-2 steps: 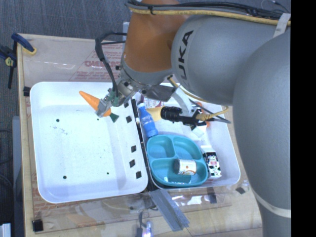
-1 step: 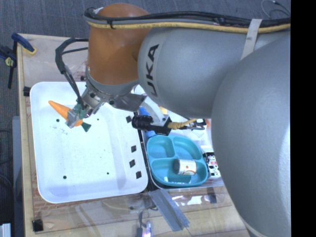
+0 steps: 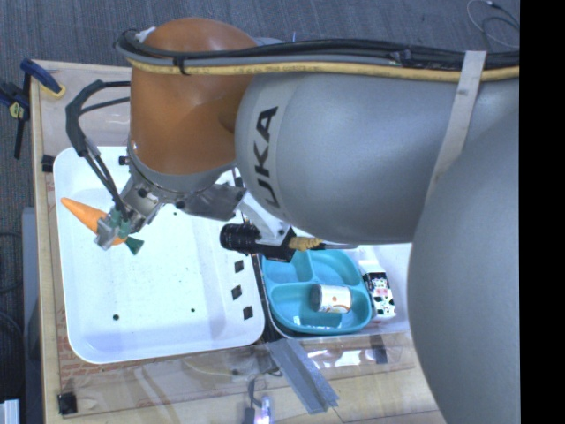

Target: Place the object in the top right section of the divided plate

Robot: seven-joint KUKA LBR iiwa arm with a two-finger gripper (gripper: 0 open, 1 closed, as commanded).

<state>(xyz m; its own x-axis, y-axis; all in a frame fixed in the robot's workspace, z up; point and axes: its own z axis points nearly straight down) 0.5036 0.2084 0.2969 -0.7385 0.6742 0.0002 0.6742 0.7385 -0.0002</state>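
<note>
One orange toy carrot (image 3: 82,213) sits clamped in the gripper's (image 3: 113,230) fingers over the left white bin (image 3: 150,325), well apart from the blue divided plate (image 3: 300,312); placement remains undone.

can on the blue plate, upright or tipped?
Tipped. The can lies on its side in the blue plate's lower section, round end facing left.

Orange carrot (image 3: 81,212) — blue divided plate (image 3: 291,312)
</note>
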